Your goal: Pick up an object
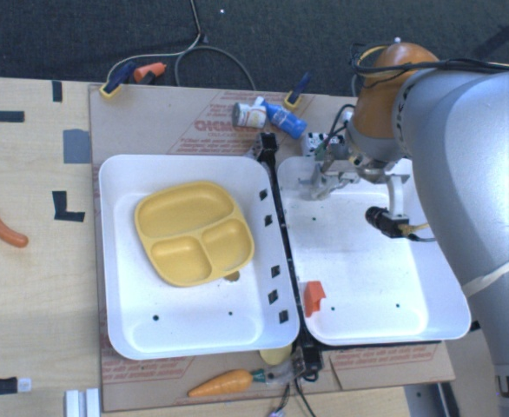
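Observation:
My gripper [322, 179] hangs low over the far left corner of the right bin [367, 320], below the orange band on the wrist. A small orange block [313, 296] lies by that bin's left wall near the front, well away from the gripper. In the left bin [120, 320] a yellow divided plate [194, 231] lies flat. A small dark thing [231, 276] peeks out from under its front edge.
The grey arm [463, 163] covers the right bin's right side, with a black fitting [385, 221] beside it. A white-and-blue bottle [270, 115] and clamps lie behind the bins. A carrot [222, 382] lies in front and a sausage [5, 227] at far left.

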Motion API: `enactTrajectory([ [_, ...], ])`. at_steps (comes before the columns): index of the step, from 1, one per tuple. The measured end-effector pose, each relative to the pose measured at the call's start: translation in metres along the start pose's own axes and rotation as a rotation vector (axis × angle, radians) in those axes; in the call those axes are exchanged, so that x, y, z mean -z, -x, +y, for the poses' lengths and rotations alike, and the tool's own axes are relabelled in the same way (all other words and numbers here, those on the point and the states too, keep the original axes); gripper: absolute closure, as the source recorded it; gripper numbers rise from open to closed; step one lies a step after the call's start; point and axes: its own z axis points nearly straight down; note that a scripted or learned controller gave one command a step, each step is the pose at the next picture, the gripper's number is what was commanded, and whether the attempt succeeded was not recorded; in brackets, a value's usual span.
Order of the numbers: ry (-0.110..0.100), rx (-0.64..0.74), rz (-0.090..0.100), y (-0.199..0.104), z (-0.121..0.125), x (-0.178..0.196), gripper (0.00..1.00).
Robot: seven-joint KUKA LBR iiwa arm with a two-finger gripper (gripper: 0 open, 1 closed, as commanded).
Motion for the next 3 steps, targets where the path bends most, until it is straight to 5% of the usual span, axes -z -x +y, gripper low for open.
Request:
enactTrajectory([
  [1, 0.000, 0.000, -0.001, 0.000, 0.000, -0.001, 0.00],
  [2, -0.001, -0.004, 0.003, 0.035, -0.001, -0.011, 0.00],
  [3, -0.001, -0.001, 0.001, -0.006, 0.000, -0.011, 0.00],
])
